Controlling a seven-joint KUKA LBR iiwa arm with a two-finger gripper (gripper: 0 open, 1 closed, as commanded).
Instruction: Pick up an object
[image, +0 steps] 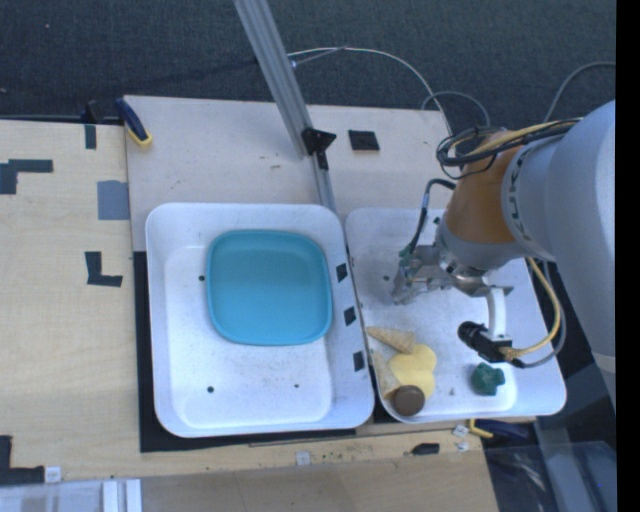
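Camera view showed the gripper low over bare floor in the right bin's upper left; whether its fingers were spread or pressed together I cannot tell, and nothing showed between them; a cone lay near the bin's left wall, tip pointing left, long axis roughly level; just below sat a yellow lump and brown piece; a green piece lay apart, rightward; the left bin held a blue plate.
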